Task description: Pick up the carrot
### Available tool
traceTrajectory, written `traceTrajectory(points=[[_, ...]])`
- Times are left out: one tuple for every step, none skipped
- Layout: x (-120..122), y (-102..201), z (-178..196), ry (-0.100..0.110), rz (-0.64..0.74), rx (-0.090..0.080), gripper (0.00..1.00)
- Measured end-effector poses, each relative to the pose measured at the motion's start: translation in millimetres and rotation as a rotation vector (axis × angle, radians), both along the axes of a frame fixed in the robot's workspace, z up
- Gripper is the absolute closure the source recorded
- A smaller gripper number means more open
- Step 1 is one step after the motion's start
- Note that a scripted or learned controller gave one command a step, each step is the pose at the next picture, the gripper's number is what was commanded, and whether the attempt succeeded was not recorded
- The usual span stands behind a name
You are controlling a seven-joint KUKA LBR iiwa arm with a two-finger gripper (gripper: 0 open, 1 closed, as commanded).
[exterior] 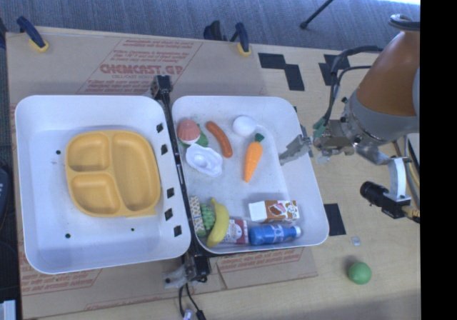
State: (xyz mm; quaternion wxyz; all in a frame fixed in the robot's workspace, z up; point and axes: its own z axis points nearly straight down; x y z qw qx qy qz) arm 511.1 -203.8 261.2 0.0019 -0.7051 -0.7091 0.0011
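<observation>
The carrot (252, 158), orange with a green top, lies in the middle of the right bin (303, 190), its tip pointing toward the near side. My gripper (291, 151) hovers at that bin's right rim, a short way right of the carrot and apart from it. Its grey fingers (294, 147) point left toward the bin. Nothing sits between them.
Around the carrot lie a sausage (219, 138), a white egg (243, 125), a white dish (203, 160), a banana (218, 221), a small carton (273, 210) and a blue bottle (275, 233). The left bin (36, 190) holds a yellow divided plate (113, 171). A green ball (360, 272) rests on the bench.
</observation>
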Motion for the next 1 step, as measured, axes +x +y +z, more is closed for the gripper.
traceTrajectory(points=[[77.3,35.0,-79.9,0.002,0.085,0.000,0.00]])
